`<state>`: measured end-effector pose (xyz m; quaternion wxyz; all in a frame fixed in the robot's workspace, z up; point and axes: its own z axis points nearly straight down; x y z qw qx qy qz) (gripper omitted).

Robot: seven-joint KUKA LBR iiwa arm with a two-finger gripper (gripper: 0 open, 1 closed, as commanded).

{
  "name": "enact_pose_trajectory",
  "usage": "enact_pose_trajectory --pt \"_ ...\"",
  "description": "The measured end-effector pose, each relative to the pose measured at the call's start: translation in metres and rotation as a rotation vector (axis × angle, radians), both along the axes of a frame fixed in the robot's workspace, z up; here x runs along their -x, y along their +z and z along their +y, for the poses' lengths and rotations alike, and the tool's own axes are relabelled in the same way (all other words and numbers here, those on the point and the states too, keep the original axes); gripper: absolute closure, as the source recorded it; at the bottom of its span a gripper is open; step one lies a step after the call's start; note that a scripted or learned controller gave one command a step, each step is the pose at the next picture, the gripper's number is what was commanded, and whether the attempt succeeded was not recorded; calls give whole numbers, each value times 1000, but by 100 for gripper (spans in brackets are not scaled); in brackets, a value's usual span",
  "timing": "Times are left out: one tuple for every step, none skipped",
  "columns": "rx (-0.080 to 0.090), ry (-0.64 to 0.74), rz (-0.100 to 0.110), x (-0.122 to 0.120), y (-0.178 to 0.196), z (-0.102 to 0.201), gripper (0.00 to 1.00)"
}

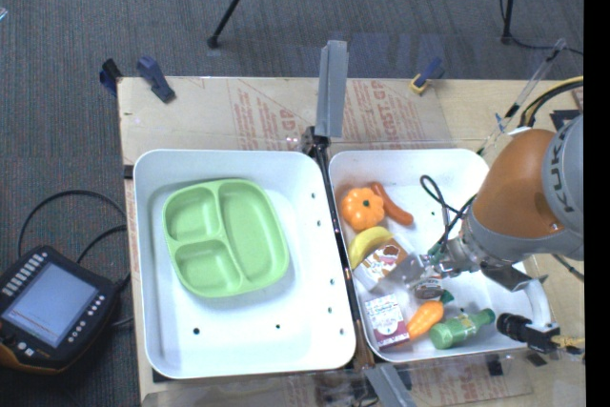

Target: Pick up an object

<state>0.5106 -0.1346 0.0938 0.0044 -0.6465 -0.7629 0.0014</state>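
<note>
Down in the lower right of the frame, the gripper (429,284) hovers low over the right bin (457,162), among a carrot (425,316), green bottle (461,330) and banana (365,243). Can't tell its grip state. Looks like the reaching step; next it needs to settle on one item.

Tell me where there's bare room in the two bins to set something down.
Left bin: bare floor borders the green divided tray, widest along the near edge and toward the divider. Right bin: a bare patch at the far side, beyond the small pumpkin. Its near half is crowded: banana, carrot, green bottle and the gripper.
</note>
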Motion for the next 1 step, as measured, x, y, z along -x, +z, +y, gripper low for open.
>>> enact_pose_trajectory --pt "4 -71 -5 -38 149 53 100"
